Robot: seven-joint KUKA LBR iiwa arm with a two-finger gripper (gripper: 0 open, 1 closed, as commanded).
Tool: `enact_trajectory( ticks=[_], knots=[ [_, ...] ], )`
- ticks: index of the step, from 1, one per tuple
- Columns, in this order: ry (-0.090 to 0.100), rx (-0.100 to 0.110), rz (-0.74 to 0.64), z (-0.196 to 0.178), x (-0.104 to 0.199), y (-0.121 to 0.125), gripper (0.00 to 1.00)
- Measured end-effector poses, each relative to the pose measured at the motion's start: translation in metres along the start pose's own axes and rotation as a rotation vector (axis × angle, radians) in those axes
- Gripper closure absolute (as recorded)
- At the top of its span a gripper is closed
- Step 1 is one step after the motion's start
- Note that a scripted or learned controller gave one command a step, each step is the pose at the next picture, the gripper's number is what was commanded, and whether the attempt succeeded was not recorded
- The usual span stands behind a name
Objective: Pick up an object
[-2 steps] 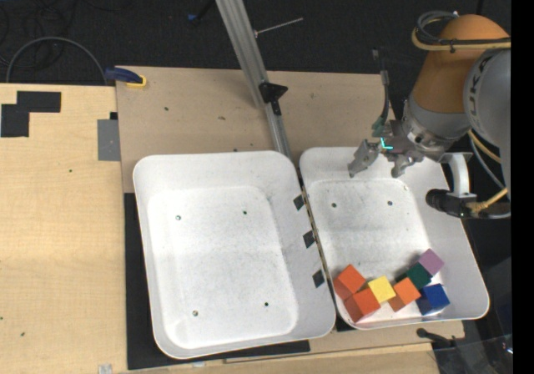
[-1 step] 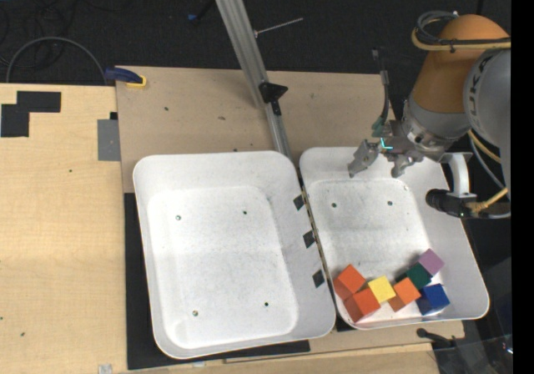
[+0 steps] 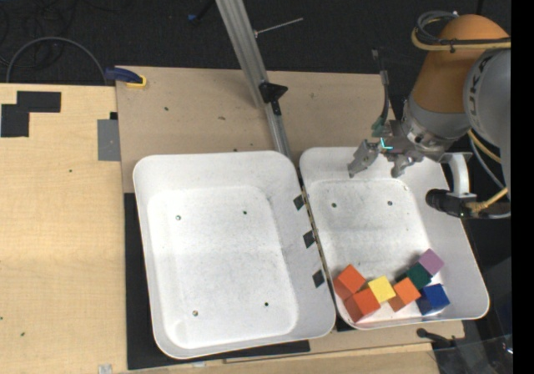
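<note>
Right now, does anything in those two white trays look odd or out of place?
Nothing looks damaged or spilled. The coloured blocks are all huddled in the right bin's near corner, while the gripper, open, is over its far edge.

Place: you are looking at a robotics lab bench.
Bench point(image 3: 200, 113): bare plywood top, your landmark.
On it: two shallow white bins point(image 3: 221, 251) side by side.
Behind it: dark floor with loose cables point(image 3: 50, 51).
Across it: slanted aluminium rail point(image 3: 244, 38).
Right of it: grey-and-orange industrial arm point(image 3: 463, 72).
</note>
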State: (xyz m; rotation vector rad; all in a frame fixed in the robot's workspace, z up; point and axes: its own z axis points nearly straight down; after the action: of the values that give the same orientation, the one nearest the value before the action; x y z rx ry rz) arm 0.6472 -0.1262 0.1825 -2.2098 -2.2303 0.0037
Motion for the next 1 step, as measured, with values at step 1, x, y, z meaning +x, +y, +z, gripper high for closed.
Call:
enact_trajectory(
  ticks=[1],
  knots=[
    [0.0, 0.0, -0.004, -0.0102, 0.0002, 0.0003, 1.0]
  ],
)
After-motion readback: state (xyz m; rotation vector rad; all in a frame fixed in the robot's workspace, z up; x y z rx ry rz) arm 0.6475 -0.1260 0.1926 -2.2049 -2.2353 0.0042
